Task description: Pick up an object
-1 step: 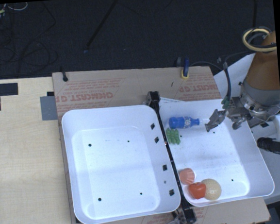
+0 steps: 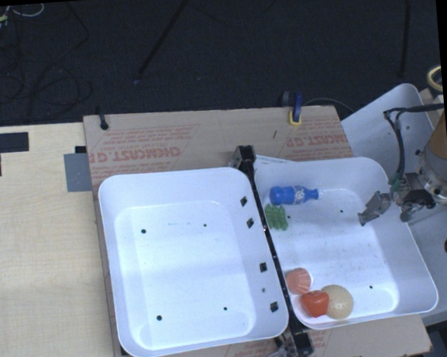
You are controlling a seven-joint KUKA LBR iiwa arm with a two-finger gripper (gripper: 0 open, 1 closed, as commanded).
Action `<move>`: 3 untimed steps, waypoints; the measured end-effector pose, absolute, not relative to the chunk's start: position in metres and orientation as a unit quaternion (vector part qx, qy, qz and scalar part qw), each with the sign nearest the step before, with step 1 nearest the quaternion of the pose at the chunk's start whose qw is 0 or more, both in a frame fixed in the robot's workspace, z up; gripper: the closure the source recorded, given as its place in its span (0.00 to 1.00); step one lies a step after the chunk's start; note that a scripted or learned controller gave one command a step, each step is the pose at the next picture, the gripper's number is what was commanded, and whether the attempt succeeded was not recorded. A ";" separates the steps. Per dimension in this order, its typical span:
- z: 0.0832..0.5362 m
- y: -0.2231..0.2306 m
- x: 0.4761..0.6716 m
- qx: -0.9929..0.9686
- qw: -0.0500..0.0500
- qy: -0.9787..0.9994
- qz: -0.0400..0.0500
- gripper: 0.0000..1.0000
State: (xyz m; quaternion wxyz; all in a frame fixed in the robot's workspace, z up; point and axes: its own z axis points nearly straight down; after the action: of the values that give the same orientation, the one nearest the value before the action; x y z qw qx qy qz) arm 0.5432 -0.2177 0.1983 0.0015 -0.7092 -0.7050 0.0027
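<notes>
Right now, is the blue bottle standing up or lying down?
Lying down. The blue bottle rests on its side on the floor of the right bin, its length running left to right, beside a green object.

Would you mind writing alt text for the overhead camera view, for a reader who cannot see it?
A grey robot gripper with open fingers hovers at the right edge of the right white bin, which holds a blue plastic bottle, a green leafy toy, and, at its front, a pale orange ball, a red round toy and a cream ball. The left white bin sits alongside.
</notes>
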 end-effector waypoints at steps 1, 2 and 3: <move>0.209 -0.215 0.545 -0.708 0.002 -0.707 0.001 1.00; 0.214 -0.213 0.520 -0.707 0.002 -0.707 0.001 1.00; 0.221 -0.213 0.474 -0.708 0.002 -0.707 0.001 1.00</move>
State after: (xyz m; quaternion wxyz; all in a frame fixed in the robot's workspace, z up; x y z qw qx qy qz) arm 0.4736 -0.2134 0.2215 0.0022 -0.7077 -0.7065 0.0011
